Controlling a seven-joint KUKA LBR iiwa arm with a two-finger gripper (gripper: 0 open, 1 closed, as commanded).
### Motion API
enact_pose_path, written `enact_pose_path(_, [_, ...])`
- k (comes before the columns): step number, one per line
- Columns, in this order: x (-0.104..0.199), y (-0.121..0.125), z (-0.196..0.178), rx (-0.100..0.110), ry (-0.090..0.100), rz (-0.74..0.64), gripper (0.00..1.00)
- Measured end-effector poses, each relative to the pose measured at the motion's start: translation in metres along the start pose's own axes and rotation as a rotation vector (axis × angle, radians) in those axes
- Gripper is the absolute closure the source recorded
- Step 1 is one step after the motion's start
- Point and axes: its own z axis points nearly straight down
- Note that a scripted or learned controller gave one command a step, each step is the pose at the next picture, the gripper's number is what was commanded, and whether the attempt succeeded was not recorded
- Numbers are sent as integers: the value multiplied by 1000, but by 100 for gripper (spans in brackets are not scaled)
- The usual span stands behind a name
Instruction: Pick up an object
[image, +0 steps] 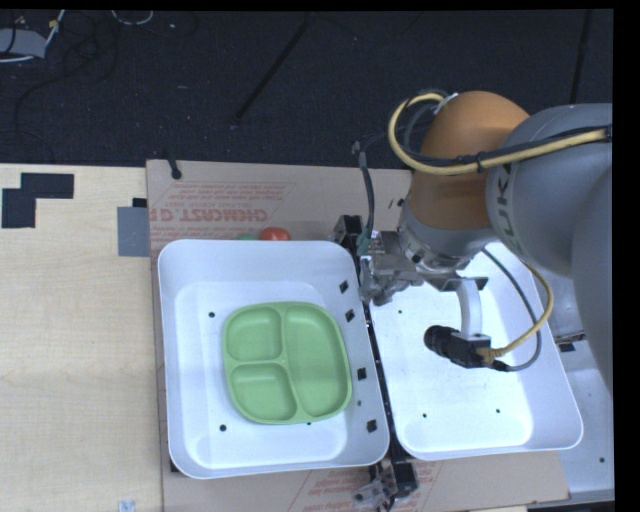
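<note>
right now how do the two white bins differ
The left bin holds a green divided plate; the right bin has no plate, with the arm's gripper hanging over its upper left corner. The left bin shows whole, while the grey arm covers the right bin's far side. Both are shallow, white, and sit side by side, touching along the middle.

arm (520, 190): cut off at right edge, hides right bin's (480, 420) far rim | red object (274, 235): mostly hidden behind left bin's (190, 400) far wall
</note>
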Motion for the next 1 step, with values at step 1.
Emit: enact_pose_path(1, [56, -13, 10, 0, 0, -1, 100])
